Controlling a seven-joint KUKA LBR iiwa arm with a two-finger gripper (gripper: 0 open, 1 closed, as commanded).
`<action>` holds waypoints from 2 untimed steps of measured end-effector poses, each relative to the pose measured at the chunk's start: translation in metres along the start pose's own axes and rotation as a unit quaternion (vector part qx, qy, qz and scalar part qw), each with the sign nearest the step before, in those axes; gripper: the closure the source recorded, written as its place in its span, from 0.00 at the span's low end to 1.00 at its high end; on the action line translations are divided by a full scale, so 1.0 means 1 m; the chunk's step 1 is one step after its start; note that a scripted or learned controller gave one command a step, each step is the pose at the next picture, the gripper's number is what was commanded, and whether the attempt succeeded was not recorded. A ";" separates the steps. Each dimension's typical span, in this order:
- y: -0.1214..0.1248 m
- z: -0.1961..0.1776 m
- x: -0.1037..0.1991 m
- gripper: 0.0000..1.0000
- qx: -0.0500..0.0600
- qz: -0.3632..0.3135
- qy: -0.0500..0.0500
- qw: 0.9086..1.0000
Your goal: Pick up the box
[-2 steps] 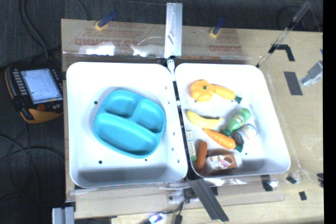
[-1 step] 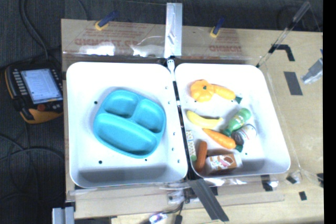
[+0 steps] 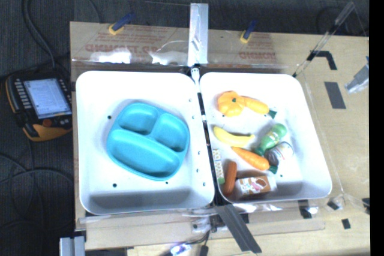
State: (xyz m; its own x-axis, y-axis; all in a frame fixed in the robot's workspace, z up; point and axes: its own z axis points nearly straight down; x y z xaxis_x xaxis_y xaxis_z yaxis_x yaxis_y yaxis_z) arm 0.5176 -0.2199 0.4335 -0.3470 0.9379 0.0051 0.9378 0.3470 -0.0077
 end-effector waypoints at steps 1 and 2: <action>0.003 -0.007 0.000 1.00 0.001 -0.002 0.001 1.000; 0.003 -0.007 0.000 0.00 0.001 -0.002 0.001 1.000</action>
State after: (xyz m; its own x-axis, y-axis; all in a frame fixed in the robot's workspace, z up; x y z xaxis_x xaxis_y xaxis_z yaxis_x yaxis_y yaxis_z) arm 0.5204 -0.2188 0.4406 -0.3505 0.9365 0.0068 0.9365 0.3506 -0.0097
